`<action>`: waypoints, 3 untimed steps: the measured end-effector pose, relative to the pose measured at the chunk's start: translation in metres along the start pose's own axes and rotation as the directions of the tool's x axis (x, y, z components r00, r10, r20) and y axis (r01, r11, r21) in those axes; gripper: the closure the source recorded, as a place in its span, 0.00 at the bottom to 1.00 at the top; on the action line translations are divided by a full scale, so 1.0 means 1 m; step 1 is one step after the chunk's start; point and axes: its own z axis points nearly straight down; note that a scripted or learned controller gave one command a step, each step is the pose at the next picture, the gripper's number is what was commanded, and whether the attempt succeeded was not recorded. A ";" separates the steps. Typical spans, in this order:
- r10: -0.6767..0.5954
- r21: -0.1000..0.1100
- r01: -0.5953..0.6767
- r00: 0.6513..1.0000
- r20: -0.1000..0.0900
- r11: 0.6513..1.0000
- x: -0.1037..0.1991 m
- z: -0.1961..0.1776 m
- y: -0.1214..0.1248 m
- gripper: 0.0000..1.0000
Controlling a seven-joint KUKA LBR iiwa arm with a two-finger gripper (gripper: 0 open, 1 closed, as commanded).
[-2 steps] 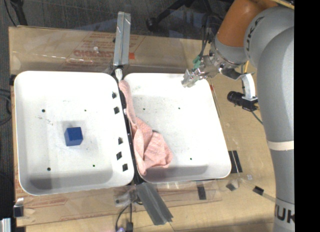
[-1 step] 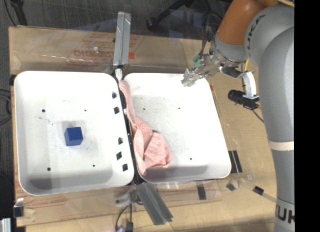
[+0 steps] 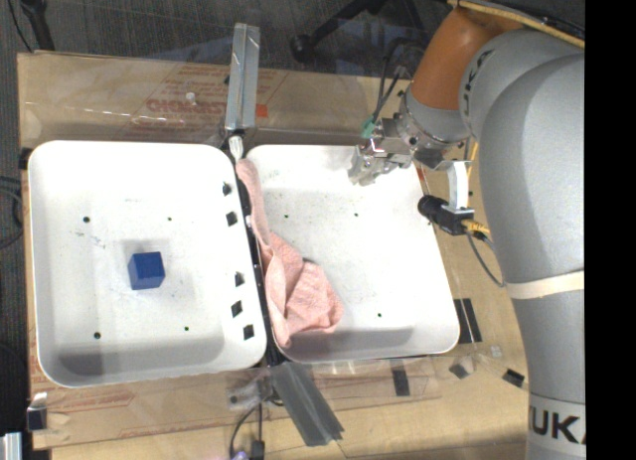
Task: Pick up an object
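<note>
Tool (image 3: 370,165) over right bin (image 3: 397,249); pink cloth (image 3: 298,289) inside.

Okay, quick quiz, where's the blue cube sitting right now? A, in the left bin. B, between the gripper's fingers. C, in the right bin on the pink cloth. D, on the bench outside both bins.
A: the blue cube rests alone on the floor of the left bin, apart from the pink cloth, which lies in the right bin.
</note>
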 end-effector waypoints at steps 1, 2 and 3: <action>0.222 -0.004 -0.222 0.975 0.001 0.975 0.016 -0.036 0.000 1.00; 0.212 0.005 -0.212 0.977 0.002 0.977 0.018 -0.041 0.000 1.00; 0.203 0.013 -0.203 0.979 0.004 0.979 0.020 -0.046 0.001 1.00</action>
